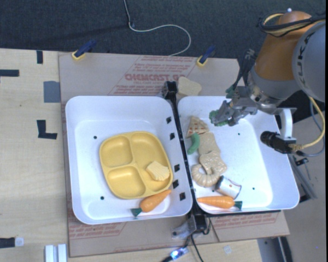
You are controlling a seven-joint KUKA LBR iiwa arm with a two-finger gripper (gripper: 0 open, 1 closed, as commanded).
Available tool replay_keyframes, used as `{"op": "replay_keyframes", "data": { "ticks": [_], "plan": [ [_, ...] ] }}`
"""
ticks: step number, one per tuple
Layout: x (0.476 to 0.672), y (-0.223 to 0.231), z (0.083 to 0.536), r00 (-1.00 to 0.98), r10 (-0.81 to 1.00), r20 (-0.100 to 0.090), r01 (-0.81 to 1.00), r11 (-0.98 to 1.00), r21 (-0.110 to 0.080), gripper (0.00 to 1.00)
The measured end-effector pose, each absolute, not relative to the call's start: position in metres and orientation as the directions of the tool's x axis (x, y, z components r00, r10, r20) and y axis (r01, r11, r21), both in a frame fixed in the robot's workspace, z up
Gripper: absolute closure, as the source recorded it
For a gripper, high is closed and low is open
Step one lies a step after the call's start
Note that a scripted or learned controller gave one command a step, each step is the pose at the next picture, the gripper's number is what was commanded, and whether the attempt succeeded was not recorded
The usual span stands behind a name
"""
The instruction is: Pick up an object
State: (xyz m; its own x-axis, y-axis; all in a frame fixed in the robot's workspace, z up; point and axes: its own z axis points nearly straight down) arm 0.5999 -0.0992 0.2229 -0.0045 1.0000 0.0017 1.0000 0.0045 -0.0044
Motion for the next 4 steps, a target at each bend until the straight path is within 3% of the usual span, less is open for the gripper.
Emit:
{"op": "replay_keyframes", "data": {
  "ticks": [2,3,4],
  "plan": [
    [0.555,0.004,0.232,-0.006,1.000,0.002,1.000,0.006,-0.004,1.00],
    [0.533,0.010,0.227,-0.001,1.000,-0.001,1.000,0.001,-0.005,1.00],
    [0.539,0.016,0.231,-0.002,1.000,0.000,1.000,0.002,-0.002,1.00]
  ]
}}
